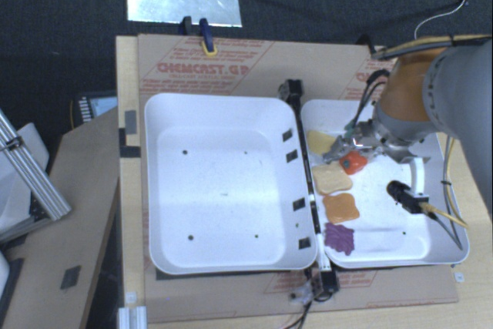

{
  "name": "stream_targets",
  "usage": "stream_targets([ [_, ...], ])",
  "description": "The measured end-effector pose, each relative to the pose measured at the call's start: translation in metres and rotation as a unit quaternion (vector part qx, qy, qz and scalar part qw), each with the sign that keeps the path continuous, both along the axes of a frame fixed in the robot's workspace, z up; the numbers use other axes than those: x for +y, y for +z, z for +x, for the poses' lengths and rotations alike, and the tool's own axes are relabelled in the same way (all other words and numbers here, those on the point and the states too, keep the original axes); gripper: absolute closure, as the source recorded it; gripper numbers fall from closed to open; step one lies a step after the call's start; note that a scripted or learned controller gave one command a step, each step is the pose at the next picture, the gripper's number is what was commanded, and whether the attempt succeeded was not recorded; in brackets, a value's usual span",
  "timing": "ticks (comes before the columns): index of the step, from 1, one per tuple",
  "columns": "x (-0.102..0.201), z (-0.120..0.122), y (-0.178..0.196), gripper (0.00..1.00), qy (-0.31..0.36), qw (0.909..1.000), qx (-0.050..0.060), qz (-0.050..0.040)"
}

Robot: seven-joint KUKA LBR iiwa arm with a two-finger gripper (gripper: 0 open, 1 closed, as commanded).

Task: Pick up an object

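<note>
Hovering low in the right bin (385,239), the gripper (344,149) sits just over the small red object (353,163), open or closed I can't tell, so it should probably centre there, clear of the tan piece (331,179) just beside.

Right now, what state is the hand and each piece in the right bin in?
hand, low over the right bin, right by the red piece.
red piece, at the hand's tip; held or not, cannot tell.
yellow piece, lying flat, near the hand.
tan piece, lying flat, loose.
orange piece, lying flat, loose.
purple piece, lying flat, loose.
</note>
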State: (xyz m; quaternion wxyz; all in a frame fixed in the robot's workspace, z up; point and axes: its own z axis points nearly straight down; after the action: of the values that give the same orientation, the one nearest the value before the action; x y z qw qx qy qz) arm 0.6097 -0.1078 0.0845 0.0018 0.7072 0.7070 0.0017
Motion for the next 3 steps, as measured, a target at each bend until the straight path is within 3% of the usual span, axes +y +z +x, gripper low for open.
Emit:
stream_targets([
  [1,-0.001,0.003,0.015,1.0,0.0,1.0,-0.003,-0.0007],
  [2,0.104,-0.023,0.105,1.0,0.007,1.0,-0.001,0.002],
  [3,0.192,-0.037,0.099,1.0,0.007,1.0,0.003,0.0018],
])
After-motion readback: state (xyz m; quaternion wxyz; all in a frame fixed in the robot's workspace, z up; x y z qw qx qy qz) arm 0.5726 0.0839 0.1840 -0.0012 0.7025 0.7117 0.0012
